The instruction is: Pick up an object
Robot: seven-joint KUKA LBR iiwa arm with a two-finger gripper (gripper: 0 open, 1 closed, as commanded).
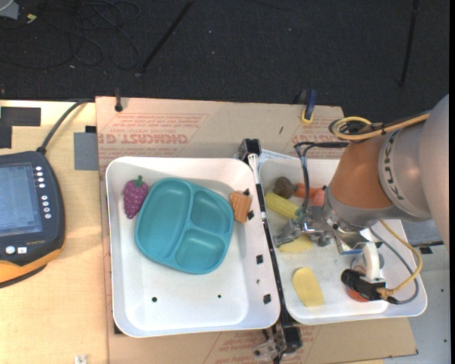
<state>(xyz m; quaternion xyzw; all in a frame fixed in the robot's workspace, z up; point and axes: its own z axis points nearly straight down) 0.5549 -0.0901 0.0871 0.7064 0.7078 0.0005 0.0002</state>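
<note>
Gripper (303,230) low in right bin (409,309), apparently over corn (282,204)

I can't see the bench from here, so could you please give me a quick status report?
Gripper low in right bin, over the yellow corn; grasp not visible. Yellow slice lies loose nearby. Teal tray, grapes in left bin.

Two shallow white plastic bins: one (129,279) well left of the gripper (312,228), one (409,302) under it.

Left bin, well left of the gripper:
- one teal divided plastic plate (185,224)
- one purple toy grape bunch (134,196)
- one orange toy block (242,205)

Around the gripper:
- one yellow toy corn cob (281,204)
- one brown rounded toy (284,186)
- one small orange-red toy (316,194)
- one pale yellow flat slice (309,287)
- one red item (356,294), partly hidden
</note>
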